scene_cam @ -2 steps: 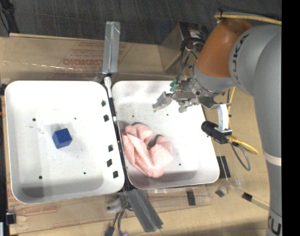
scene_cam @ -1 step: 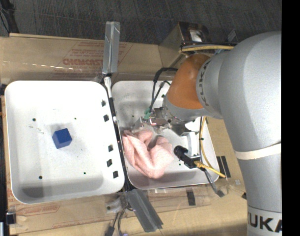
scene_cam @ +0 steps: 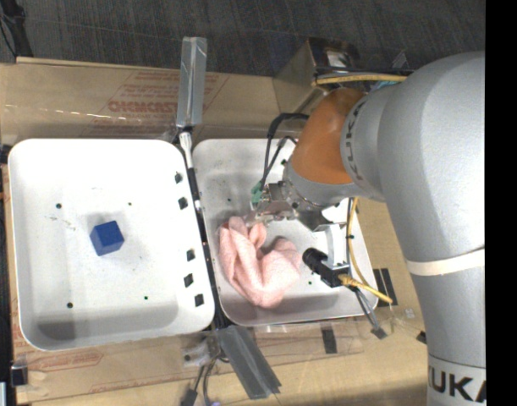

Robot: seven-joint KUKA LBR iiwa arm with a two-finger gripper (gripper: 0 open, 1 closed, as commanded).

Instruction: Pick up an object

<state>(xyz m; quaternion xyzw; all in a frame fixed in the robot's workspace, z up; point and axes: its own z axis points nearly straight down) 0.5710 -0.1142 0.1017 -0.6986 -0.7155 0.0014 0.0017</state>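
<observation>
Grey and bulky, the arm [scene_cam: 436, 167] takes up the right of the camera view, nearest the lens, and bends down into the right bin [scene_cam: 233, 161]. Its gripper [scene_cam: 268, 203] hangs low at the upper edge of a crumpled pink cloth [scene_cam: 256, 267] that lies in the middle of that bin. Whether the gripper is open or closed I cannot tell, as the wrist hides it. Well apart, a small blue cube [scene_cam: 107, 236] sits alone in the left bin [scene_cam: 72, 299].

The cloth looks light, soft and limp, so it should bunch and drape when lifted. A raised fold near its top seems the best place to pinch. The cube looks stiff and light, best taken across two flat sides.
</observation>
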